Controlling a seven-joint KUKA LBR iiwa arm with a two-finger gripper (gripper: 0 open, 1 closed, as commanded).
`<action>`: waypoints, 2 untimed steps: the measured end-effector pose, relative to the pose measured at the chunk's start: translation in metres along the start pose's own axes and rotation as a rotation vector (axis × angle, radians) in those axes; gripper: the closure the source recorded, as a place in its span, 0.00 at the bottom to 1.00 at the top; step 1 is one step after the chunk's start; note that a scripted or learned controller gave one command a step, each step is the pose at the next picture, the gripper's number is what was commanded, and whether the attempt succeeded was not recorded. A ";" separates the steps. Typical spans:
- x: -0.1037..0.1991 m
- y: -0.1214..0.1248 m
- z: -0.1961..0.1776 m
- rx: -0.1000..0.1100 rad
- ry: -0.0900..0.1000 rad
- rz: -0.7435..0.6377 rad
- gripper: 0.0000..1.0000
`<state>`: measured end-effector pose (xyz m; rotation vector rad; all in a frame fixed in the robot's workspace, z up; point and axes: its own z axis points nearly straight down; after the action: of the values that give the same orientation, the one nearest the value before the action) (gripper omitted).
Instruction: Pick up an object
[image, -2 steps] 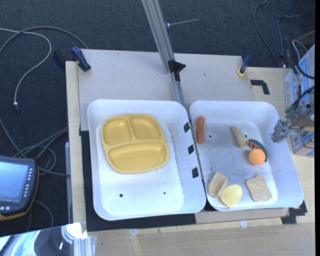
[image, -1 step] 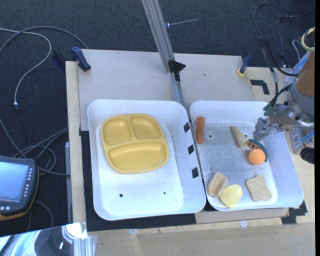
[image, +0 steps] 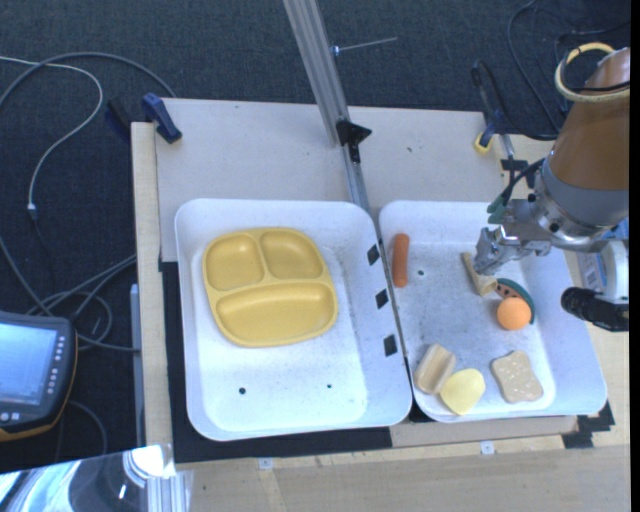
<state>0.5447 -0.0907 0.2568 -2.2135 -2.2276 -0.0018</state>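
Tan block (image: 479, 275) right under claw (image: 488, 252); contact likely, claw spread impossible to tell, view poor.

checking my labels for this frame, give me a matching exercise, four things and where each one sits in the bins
Things:
1. yellow divided plate
2. orange sausage
3. orange ball
4. cracker

Places:
A. near front right corner of right bin
B. left bin
C. right bin, close to the divider between bins
D. right bin, just below the gripper

Pairs: 1-B, 2-C, 3-D, 4-A
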 end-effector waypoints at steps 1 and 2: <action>0.060 0.018 0.002 -0.002 0.001 -0.002 1.00; 0.103 0.049 0.011 -0.003 -0.001 0.000 1.00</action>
<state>0.5932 0.0126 0.2457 -2.2163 -2.2293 -0.0043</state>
